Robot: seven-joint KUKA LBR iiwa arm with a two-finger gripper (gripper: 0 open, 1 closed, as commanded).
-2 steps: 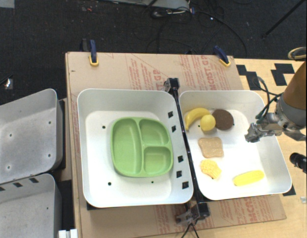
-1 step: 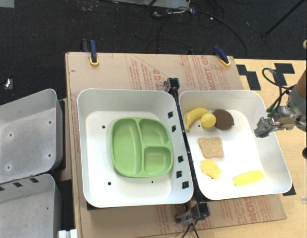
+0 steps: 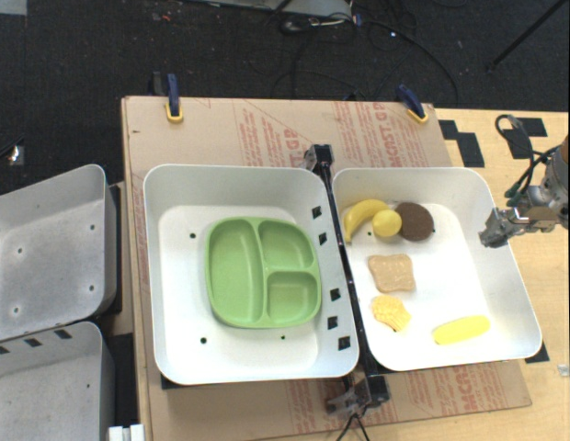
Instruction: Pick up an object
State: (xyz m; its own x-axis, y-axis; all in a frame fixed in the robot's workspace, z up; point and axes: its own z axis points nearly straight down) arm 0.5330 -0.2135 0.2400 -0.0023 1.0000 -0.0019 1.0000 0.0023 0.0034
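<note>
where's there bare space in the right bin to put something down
The right bin is bare along its right side, between the brown disc and the yellow oblong. It is crowded at upper left: banana, lemon and disc touch, with toast and the yellow ridged piece below.

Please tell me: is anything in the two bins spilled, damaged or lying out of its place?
Nothing stands out. The green divided plate lies flat in the left bin. The toy foods lie inside the right bin, the banana, yellow ball and brown disc bunched together.
</note>
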